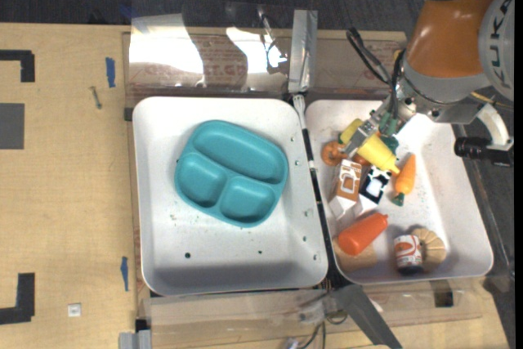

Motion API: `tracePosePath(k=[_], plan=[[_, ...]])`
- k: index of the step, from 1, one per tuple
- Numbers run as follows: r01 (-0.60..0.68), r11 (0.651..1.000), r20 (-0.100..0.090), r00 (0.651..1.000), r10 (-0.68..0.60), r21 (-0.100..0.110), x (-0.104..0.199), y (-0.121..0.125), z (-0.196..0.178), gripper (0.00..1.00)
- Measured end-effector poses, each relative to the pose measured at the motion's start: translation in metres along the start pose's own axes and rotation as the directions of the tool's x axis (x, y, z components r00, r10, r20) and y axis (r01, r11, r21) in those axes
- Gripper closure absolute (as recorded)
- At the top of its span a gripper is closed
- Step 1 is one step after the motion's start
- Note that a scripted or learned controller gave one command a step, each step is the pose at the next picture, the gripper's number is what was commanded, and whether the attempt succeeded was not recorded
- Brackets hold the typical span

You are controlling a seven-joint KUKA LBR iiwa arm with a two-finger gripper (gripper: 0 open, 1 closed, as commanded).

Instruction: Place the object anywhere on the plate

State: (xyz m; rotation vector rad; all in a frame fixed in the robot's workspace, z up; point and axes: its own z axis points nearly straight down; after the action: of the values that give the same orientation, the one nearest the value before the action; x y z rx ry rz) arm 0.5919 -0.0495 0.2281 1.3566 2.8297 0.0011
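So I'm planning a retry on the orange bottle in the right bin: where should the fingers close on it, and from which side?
Probably across the middle of the orange bottle, coming straight down. It lies on its side, slanted, its narrower end pointing up-right, so the fingers should straddle its width, not its length. Its upper-left and lower-right flanks look free; the small can sits off to its right.

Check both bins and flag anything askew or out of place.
The teal plate lies at a slant in the left bin, not square to its walls. The toys, such as the orange bottle, lie jumbled in the right bin.
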Motion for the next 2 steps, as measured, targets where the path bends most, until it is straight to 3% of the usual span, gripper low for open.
tracePosePath(k=[1,2], plan=[[0.538,0.843,-0.001,0.843,-0.538,-0.001,0.024,-0.052,-0.016,1.0],[0.551,0.834,0.004,0.834,-0.551,-0.003,-0.009,0.015,-0.043,1.0]])
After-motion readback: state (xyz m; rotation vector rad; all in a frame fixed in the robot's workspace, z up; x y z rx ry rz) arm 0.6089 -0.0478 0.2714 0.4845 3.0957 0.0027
